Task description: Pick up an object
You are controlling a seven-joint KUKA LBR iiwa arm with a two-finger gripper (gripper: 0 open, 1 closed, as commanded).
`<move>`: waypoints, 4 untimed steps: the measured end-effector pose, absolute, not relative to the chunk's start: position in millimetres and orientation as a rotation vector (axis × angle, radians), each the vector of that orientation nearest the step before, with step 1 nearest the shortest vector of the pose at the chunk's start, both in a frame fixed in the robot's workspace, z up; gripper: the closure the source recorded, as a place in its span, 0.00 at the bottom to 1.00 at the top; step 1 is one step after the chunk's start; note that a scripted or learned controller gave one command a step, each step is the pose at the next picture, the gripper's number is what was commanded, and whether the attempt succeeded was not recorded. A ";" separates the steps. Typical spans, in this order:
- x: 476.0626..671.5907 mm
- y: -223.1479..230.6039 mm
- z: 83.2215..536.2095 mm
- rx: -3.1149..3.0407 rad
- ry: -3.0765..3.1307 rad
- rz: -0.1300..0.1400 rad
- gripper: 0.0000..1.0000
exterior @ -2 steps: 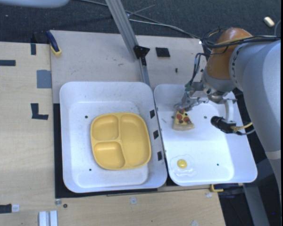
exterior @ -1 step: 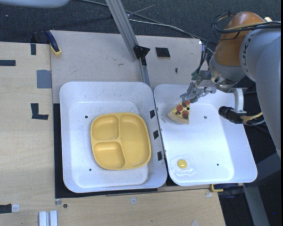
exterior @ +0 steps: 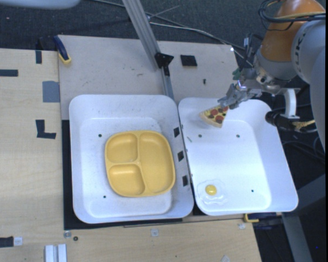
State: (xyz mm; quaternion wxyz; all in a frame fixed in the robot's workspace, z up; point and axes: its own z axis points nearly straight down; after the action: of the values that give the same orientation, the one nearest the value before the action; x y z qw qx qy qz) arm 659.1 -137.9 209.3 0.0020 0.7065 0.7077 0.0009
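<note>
In the left bin (exterior: 82, 146) lies a yellow divided plate (exterior: 139, 164) with three compartments, flat near the middle of the floor, with white floor showing all round it. The right bin (exterior: 273, 162) has a toy fried egg (exterior: 211, 190) near its front left corner, close to the front wall, well apart from everything else.

The toy pizza slice (exterior: 215, 115) is a small tan wedge with red and dark toppings. It sits at the far end of the right bin, near the back wall and somewhat left of that bin's centre. Its long axis runs on a slant, the topped end rising toward the upper right, where it meets the gripper (exterior: 228, 103).

The gripper's fingers appear closed on that upper end of the slice. The arm (exterior: 287, 34) reaches in over the bin's far right corner. Most of the right bin's floor lies bare between slice and egg.
</note>
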 end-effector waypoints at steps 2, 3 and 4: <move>635.5 -92.5 224.8 2.220 2.228 -0.004 1.00; 604.8 -39.3 217.9 2.218 2.229 -0.004 1.00; 584.0 13.0 208.8 2.218 2.230 -0.004 1.00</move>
State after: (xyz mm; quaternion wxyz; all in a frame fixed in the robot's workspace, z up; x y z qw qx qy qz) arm 584.0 13.0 208.8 -0.0019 0.7051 0.7091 -0.0014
